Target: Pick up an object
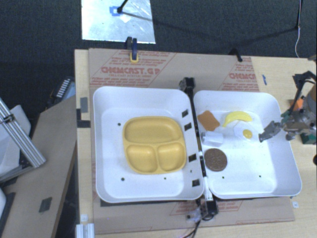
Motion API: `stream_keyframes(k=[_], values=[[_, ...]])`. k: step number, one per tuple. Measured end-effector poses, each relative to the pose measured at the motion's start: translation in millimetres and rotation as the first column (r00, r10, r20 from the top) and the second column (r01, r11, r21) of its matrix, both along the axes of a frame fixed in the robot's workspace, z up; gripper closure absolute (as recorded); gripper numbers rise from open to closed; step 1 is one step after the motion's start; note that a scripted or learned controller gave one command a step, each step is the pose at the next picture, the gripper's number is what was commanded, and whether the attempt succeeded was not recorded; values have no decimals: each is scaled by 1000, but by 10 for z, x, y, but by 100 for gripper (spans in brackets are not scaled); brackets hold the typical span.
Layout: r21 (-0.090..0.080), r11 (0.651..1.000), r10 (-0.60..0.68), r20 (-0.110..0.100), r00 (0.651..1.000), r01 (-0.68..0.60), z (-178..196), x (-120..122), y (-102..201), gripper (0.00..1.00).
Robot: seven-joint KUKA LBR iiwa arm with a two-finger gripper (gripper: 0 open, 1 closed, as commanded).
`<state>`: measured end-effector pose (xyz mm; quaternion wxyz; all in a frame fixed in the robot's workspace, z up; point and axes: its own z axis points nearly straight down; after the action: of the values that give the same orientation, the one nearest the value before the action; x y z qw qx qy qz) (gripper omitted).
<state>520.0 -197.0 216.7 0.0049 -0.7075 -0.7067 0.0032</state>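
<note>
Right bin (277,182): near half bare, open floor. Brown disc (216,159) by the divider. Beyond it a white block (213,139), fried egg (244,132), orange-brown piece (208,120), banana (238,116) clustered toward the far-left corner. Gripper (269,131) over the right side, near the egg, holding nothing; finger spread unreadable. Left bin (106,148): yellow divided tray (151,144), centred.

Banana (238,117), fried egg (243,132), toast (208,120), brown disc (216,159) in right bin (277,182)
</note>
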Motion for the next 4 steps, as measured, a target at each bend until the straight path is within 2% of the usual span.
stream_keyframes(k=[1, 3, 4], values=[[-3, 1000, 4, 13, 1000, -4, 70, 30, 9, 0], [-2, 1000, 3, 11, 1000, -3, -1131, 57, -10, 0], [-2, 1000, 2, 12, 1000, -2, -1325, 65, -7, 0]])
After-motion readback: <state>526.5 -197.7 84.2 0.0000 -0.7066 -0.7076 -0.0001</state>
